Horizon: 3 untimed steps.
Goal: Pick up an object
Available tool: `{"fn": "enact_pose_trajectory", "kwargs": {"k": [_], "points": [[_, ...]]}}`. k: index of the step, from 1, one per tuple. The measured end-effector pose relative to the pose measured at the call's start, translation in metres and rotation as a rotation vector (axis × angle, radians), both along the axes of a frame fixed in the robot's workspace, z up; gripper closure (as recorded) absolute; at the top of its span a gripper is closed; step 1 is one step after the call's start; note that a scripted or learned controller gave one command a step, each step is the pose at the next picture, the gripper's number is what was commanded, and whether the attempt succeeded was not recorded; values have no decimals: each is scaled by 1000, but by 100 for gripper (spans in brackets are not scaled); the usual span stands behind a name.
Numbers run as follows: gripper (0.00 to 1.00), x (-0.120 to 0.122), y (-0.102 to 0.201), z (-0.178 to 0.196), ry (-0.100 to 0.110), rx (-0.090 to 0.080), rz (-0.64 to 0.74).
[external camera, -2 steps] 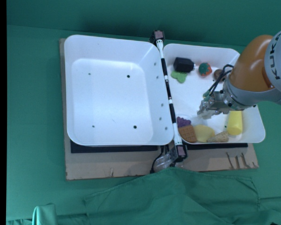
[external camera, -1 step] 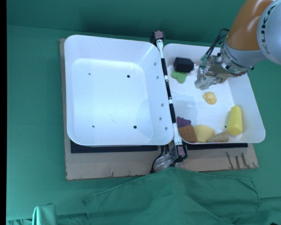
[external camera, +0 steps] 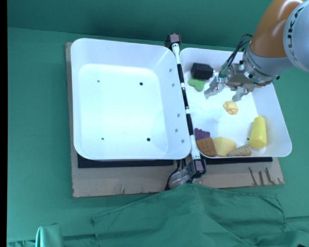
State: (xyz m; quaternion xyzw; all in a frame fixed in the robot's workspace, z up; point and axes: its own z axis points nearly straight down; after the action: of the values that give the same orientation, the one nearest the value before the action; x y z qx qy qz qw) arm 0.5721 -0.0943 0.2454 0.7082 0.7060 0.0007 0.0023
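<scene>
Small yellow lump (external camera: pixel 230 107) lies loose on the floor of the right bin (external camera: pixel 278 118), just below the pincer (external camera: pixel 226 91), whose fingers hang apart with nothing between them. A black block (external camera: pixel 201 70) and a green piece (external camera: pixel 197 84) sit to its left. A yellow bottle (external camera: pixel 258 132), waffle (external camera: pixel 206 146) and purple grapes (external camera: pixel 201 134) crowd the near edge. The left bin (external camera: pixel 82 86) sits alongside.
</scene>
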Motion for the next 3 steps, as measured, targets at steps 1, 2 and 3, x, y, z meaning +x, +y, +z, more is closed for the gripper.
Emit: {"fn": "enact_pose_trajectory", "kwargs": {"k": [1, 2, 3], "points": [[0, -57, -23, -32, 8, 2, -5], [0, -60, -82, -55, -2, 3, -3], [0, -93, -85, -57, -28, 6, 15]]}}
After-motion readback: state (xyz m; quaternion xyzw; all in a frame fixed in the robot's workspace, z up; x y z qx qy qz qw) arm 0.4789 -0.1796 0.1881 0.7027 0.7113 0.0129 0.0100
